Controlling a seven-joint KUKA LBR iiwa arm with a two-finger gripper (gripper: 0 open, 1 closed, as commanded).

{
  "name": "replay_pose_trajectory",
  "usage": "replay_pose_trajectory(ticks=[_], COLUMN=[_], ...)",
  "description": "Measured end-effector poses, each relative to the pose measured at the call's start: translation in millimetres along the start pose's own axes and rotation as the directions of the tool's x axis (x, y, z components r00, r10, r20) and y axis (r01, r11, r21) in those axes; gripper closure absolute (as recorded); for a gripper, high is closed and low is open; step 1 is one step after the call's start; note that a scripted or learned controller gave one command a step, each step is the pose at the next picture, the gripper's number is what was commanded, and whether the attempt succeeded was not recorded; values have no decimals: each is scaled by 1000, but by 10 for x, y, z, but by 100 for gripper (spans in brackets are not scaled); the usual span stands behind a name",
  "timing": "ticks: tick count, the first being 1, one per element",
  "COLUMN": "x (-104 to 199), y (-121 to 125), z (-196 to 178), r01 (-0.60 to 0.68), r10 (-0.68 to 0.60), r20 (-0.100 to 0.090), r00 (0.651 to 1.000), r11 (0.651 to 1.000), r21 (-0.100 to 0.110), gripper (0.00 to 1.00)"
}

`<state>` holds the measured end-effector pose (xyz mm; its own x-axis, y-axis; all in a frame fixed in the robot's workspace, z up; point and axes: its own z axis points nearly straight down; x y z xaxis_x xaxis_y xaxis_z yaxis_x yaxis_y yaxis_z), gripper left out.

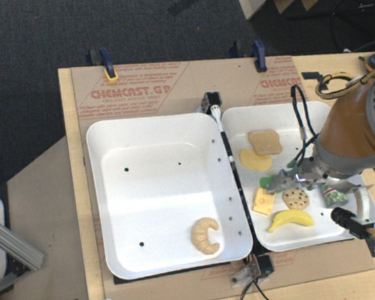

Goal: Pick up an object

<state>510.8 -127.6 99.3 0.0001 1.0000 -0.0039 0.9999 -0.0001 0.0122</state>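
The arm reaches in from the right and its wrist hangs low over the right bin (272, 111). The claw (288, 179) sits among the items there, just above a round cookie (295, 199) and beside a green piece (269, 181). Its opening cannot be told from this angle, and nothing is seen clamped in it.

Contents of the right bin: a tan slice of bread (265, 142) toward the far wall, a pale yellow chip-shaped piece (255, 160) touching the bread's near edge, a yellow cheese wedge (264, 202) near the divider, the cookie just right of the cheese, and a banana (290, 220) near the front wall. The left bin (140, 127) holds a single croissant (206, 235) at its front right corner, well apart from the arm.

Judged candidate: the cookie, being nearest the claw. All the pieces look like moulded toy food, so they are judged light, stiff and smooth-skinned, likely to skid if pinched off centre. The cookie lies flat, offering little height; a grip across its rim, low to the bin floor, appears most workable. The banana's curved middle and the cheese wedge's parallel faces are judged easier holds. Crowding is the risk: cookie, cheese and banana lie close together, so a descent may nudge a neighbour.
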Motion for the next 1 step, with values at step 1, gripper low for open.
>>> replay_pose_trajectory(ticks=[1], x=[-328], y=[442], z=[135], r01=[1], r10=[-1], r20=[-2], r00=[1000], r11=[1000], r21=[6], gripper=[0])
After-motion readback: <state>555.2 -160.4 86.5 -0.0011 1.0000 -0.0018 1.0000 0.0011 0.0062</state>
